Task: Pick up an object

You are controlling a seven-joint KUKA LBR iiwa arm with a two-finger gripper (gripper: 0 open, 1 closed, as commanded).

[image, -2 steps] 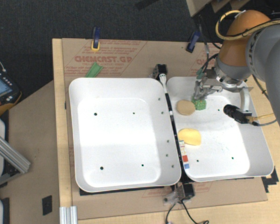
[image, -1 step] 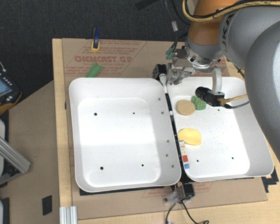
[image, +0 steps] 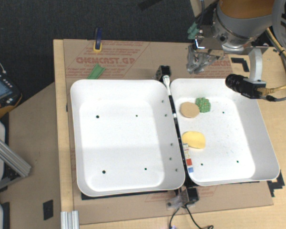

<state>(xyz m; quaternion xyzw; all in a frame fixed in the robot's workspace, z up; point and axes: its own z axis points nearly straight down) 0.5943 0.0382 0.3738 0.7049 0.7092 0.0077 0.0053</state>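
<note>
Bench: brown cardboard sheet [image: 133,56] with red print, on a tan top; dark carpet-like floor behind, at 12 o'clock.
Bins: 2, shallow white plastic, rounded corners, side by side and touching along the middle seam. Left bin [image: 86,99] has four small dark dots on its floor. Right bin [image: 257,142] holds the objects.
Objects: 3, all in the right bin's left half.
Tan disc [image: 189,110]: round, flat, matte, toward the bin's 10 o'clock.
Green piece [image: 203,104]: bumpy, knobbly texture, touching the tan disc at its 2 o'clock.
Yellow piece [image: 195,140]: smooth, rounded, bun-like, at 6 o'clock from the tan disc, apart from it, near the seam.
Clamps: blue-and-yellow clamp [image: 98,40] at the cardboard's 11 o'clock edge; a green strip [image: 96,71] just below it.
Arm: 1, grey with orange band, enters at 1 o'clock.
Gripper [image: 199,63]: metallic, above the right bin's far rim at 12 o'clock, well apart from all three objects. Finger spacing: cannot tell, tips blurred together. Nothing seen between them.
</note>
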